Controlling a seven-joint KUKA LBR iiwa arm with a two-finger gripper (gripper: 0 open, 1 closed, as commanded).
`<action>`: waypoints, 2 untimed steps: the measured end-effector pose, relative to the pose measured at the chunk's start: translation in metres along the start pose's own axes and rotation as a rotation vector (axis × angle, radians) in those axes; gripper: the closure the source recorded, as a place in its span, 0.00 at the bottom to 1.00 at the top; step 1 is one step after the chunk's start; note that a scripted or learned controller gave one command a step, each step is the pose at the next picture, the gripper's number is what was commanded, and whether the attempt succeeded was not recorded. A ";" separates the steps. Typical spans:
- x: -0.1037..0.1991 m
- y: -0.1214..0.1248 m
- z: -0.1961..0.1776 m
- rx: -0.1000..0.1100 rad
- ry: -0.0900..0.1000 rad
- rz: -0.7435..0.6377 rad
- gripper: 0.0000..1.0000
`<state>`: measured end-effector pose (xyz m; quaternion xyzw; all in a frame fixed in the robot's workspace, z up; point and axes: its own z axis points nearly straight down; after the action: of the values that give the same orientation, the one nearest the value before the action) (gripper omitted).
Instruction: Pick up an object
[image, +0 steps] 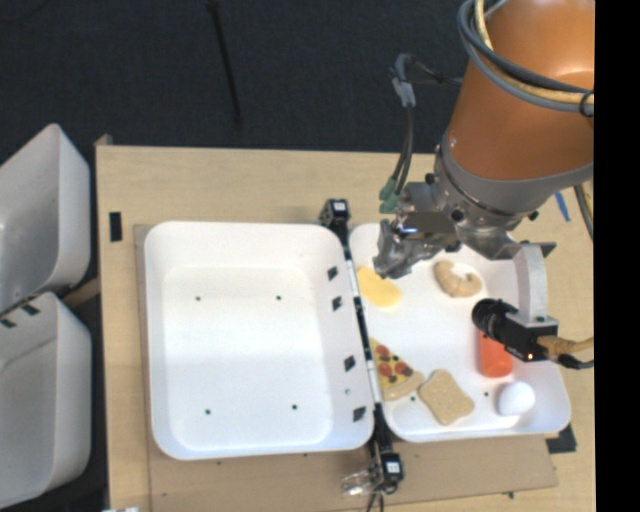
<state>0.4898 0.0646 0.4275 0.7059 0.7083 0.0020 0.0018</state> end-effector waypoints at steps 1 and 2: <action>0.032 0.051 0.064 0.005 -0.001 -0.002 1.00; 0.028 0.058 0.029 0.002 0.000 -0.003 1.00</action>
<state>0.5477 0.0927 0.3985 0.7047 0.7095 0.0014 0.0013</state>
